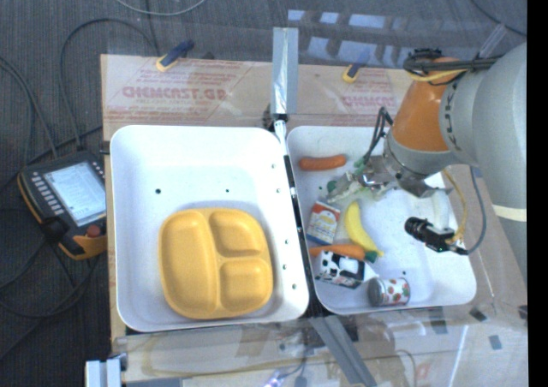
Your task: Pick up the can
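The can [390, 291] lies on its side, well below the pincer [364, 178]; whether the pincer is open or closed cannot be told.

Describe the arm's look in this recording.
The large rounded grey arm has a glossy orange band above the wrist. Thin black cables loop over the band, and a yellowish cable trails beside a small black cylindrical fitting. Its dark metallic end effector is slim.

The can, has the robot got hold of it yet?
Not yet. The can lies on its side at the near edge of the right bin, beside a cow-patterned carton. The gripper is up by the banana, well away. Reaching, gripping and lifting all remain.
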Motion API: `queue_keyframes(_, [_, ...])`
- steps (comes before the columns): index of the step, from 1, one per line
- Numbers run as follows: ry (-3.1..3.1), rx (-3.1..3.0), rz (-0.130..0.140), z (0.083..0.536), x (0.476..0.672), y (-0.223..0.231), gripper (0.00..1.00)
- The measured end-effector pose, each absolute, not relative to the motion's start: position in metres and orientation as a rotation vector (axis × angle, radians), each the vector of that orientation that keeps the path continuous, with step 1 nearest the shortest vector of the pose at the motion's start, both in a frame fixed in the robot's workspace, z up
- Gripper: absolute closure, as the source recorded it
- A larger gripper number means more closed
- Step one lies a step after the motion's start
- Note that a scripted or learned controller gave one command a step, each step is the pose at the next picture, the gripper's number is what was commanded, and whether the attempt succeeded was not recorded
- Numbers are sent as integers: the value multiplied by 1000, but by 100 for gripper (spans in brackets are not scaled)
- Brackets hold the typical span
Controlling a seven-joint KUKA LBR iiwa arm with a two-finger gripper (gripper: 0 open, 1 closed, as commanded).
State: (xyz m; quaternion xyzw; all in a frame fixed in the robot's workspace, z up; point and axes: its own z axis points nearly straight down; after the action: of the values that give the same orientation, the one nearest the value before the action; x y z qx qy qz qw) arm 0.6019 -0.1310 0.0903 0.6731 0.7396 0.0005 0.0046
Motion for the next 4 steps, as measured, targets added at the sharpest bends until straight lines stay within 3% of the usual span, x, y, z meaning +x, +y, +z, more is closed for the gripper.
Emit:
queue_keyframes(1, [2600,1806,-18,88,654,-186,0])
queue_keyframes(2, [2585,1798,-19,100,656,-189,100])
queue_keyframes(3, [2586,1797,-20,100,656,-189,0])
queue_keyframes(4, [2455,1938,3,90,605,-166,0])
